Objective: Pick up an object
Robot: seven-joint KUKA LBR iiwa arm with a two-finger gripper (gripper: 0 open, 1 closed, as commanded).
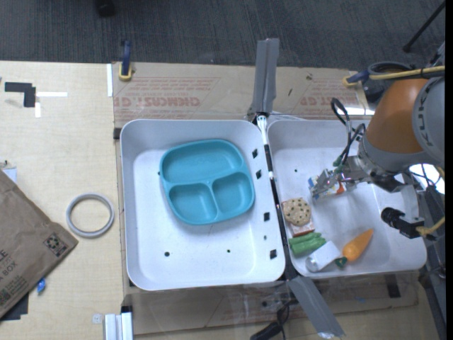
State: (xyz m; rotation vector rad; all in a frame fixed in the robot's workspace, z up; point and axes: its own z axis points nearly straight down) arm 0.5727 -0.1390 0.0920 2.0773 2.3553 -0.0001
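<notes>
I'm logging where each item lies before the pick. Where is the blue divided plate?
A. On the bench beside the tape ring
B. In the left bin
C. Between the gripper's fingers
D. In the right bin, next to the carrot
B: the blue divided plate lies flat inside the left bin, while the carrot lies in the right bin and the tape ring sits out on the bench.
</notes>
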